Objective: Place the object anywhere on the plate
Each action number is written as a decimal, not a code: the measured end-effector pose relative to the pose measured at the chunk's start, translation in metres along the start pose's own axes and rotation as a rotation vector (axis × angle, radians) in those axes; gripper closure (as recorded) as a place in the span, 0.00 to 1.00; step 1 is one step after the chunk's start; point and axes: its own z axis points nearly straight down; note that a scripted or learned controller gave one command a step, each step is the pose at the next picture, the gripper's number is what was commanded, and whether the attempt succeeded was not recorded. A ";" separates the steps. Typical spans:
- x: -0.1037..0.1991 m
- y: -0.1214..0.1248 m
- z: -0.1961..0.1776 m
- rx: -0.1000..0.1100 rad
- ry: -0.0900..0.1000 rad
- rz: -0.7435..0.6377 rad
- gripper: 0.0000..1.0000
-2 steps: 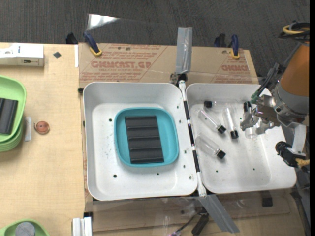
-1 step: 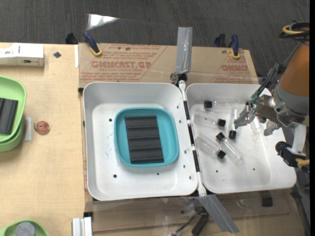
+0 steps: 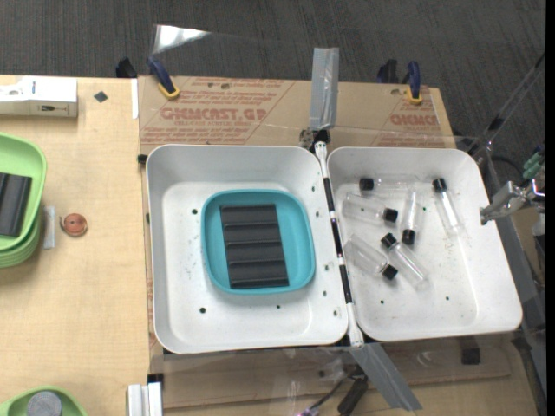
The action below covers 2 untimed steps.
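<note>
While the clear tubes (image 3: 386, 232) lay scattered in the right bin (image 3: 468, 306), none of them was on the plate (image 3: 300, 232), so I judged the task to be at its first step: selection and pickup.

Position of parts:
- The plate, teal, sat in the middle of the left bin (image 3: 173, 232) and carried a black ribbed insert (image 3: 253, 245).
- The nearest tube (image 3: 448, 211) lay toward the right side of its bin, black cap pointing away from the camera, apart from the others.
- My gripper (image 3: 513, 199) appeared to be the small metallic part at the right bin's outer rim, clear of every tube.

Gripper state: I could not tell whether it was apart or together. Nothing was visible in it.

Next move, as judged: travel inward over the right bin, descend on one tube across its narrow width, close, lift, then cross the divider between the bins to the plate. A smooth round tube could roll or slip from the grasp.

Limits of the view:
- Most of my arm was cut off at the right.
- The tube walls were transparent against white plastic; their outlines and exact count were hard to make out, and the black caps were the surest markers.
- Several tubes near the middle lay close together; I could not tell whether they touched.
</note>
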 end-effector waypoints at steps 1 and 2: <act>-0.022 -0.004 -0.127 0.002 0.000 0.106 0.00; -0.022 -0.004 -0.126 0.002 0.000 0.107 0.00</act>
